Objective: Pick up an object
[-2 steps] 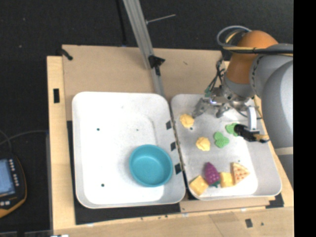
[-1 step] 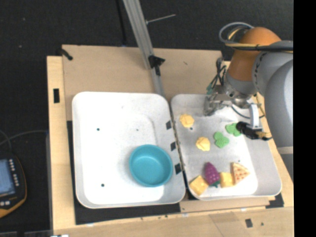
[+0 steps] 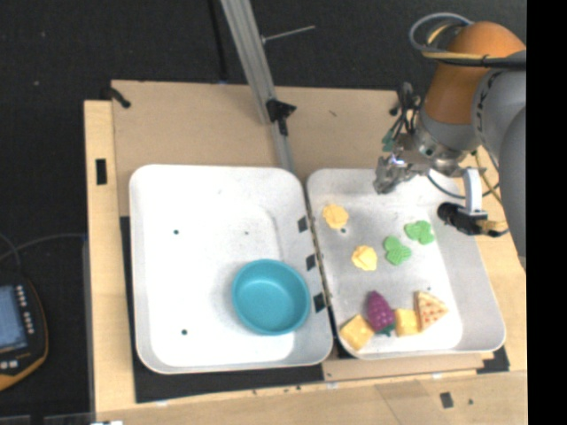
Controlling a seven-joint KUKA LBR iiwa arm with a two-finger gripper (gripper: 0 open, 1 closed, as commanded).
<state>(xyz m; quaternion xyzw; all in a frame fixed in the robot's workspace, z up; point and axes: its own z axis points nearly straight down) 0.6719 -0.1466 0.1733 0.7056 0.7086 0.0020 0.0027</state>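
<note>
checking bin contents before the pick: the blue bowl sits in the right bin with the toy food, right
Not quite. The camera view shows the blue bowl in the left bin, alone; the toy food pieces lie in the right bin.

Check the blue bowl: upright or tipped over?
Upright. The blue bowl sits in the left bin with its round opening facing up.

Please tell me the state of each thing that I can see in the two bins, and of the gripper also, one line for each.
blue bowl: upright, in left bin, nothing visible inside.
gripper: above right bin's far edge, holding nothing visible.
two yellow pieces: lying loose, apart.
two green pieces: lying loose, close together.
purple grapes: lying among yellow pieces at near edge.
pizza slice: lying flat.
</note>
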